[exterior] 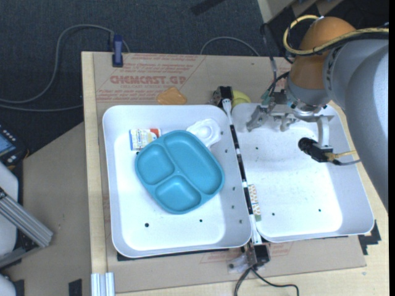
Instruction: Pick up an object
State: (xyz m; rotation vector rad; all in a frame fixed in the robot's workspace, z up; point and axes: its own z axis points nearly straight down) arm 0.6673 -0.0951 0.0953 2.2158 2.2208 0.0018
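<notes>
Plate first, since it is the landmark: the blue divided plate [179, 171] lies flat in the left bin [120, 214], its three wells facing up, its long axis slanting from the near-right of that bin toward the far-left; it is the biggest thing to pick and the likeliest target, by my reckoning. Behind the plate, touching or tucked under its far-left rim, sits a small printed packet [141, 137]; behind the plate's far-right rim sits a white lidded cup [205, 131], close enough that I cannot tell whether they touch. Right of the plate, across the ridge where the two bins meet, the right bin [308, 214] carries nothing graspable that I can make out. Farther back and well to the right of the plate, the tool [278, 119] hangs over the far end of that right bin, below the arm's orange band [311, 48]; whether it is spread or pressed together I cannot tell, and nothing shows in its grip. Beyond the plate, on the counter [99, 79] outside the bins, lie an orange piece [171, 95] and a yellow object [239, 97]. So the coming move turns on one thing: every pickable item in the bins lies to the tool's left, across the divider and nearer the camera, with the plate's rim the closest edge.
</notes>
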